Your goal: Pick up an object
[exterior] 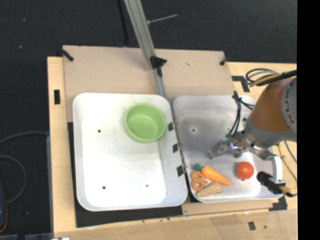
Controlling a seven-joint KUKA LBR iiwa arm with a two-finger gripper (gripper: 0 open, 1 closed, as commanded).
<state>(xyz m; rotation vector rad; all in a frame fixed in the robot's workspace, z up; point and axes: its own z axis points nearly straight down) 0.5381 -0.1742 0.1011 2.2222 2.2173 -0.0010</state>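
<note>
You are looking down on two white bins, with the arm (272, 109) reaching in over the right bin (200, 111). The gripper (223, 149) is hanging low above that bin's bare floor, and its two fingers are standing slightly apart with nothing between them.

Taking the carrot (216, 174) as the landmark: the gripper is sitting above and a little to the right of it in the view, clear of it. The tomato (244, 170) is lying just to the right of the carrot, not touching it. The pretzel (197, 180) is pressing against the carrot's left end, and the corn cob (210, 188) is lying just below the carrot, near the bin's front wall. The green bowl (145, 123) is sitting well to the upper left of the carrot, in the left bin (90, 149).

Likely faults from here:
- The fingers are probably closing too narrow for the tomato, so it may roll aside.
- The carrot, pretzel and corn cob are crowding together, so a finger may land on a neighbour and push the cluster instead of gripping.
- The front wall is leaving little room beside the corn cob.
- A straight descent here would be meeting bare floor.
</note>
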